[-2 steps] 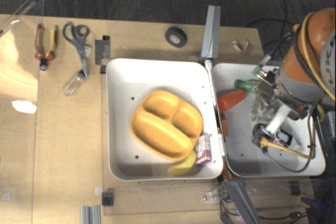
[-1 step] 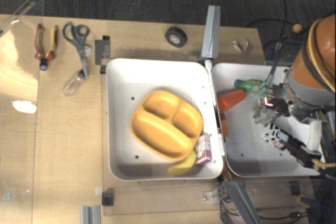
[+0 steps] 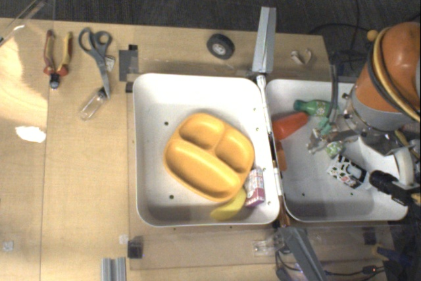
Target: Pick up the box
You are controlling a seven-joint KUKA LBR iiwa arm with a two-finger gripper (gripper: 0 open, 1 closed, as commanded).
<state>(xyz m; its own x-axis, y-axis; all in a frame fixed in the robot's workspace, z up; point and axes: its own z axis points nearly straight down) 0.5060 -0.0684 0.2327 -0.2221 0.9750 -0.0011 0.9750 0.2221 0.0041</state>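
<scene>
White left bin (image 3: 151, 141) holds the box (image 3: 255, 185), wedged beside a yellow tray (image 3: 209, 156); my gripper (image 3: 327, 135) hangs over the right bin (image 3: 309, 197), its state unclear; I expect fouling.

**Colours across the two bins**

Left of the pincer (image 3: 327, 137): white bin (image 3: 151, 141) with orange-yellow moulded tray (image 3: 207, 154), yellow piece (image 3: 229, 208), pink-purple box (image 3: 255, 185). Just beside the pincer: red-orange object (image 3: 289, 125), green bottle (image 3: 310, 106), black-and-white patterned card (image 3: 346, 171). Desk (image 3: 66, 174) pale wood.
</scene>
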